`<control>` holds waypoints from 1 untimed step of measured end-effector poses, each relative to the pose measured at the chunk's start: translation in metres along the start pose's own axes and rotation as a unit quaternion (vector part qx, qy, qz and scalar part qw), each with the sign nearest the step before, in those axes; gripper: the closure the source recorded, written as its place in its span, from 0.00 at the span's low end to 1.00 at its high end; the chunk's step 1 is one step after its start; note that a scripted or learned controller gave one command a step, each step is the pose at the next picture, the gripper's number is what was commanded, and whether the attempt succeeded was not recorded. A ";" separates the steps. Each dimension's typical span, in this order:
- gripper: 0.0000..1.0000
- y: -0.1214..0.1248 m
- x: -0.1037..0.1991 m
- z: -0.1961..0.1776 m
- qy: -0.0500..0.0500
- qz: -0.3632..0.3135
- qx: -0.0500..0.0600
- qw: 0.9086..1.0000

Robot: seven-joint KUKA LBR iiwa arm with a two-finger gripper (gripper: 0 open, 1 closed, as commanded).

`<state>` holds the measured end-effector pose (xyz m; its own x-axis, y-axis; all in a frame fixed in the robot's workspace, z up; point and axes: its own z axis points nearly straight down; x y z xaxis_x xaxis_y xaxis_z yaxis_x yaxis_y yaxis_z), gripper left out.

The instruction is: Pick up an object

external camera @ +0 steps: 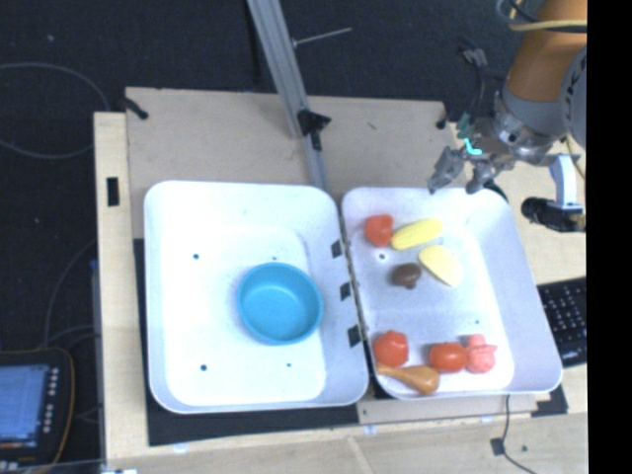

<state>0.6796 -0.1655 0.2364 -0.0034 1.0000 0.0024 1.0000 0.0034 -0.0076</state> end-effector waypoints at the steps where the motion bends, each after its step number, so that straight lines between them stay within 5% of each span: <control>1: 0.00 0.002 0.000 -0.007 -0.001 0.000 -0.005 1.000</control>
<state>0.6816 -0.1656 0.2430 -0.0042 1.0000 0.0008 1.0000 0.0042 0.0033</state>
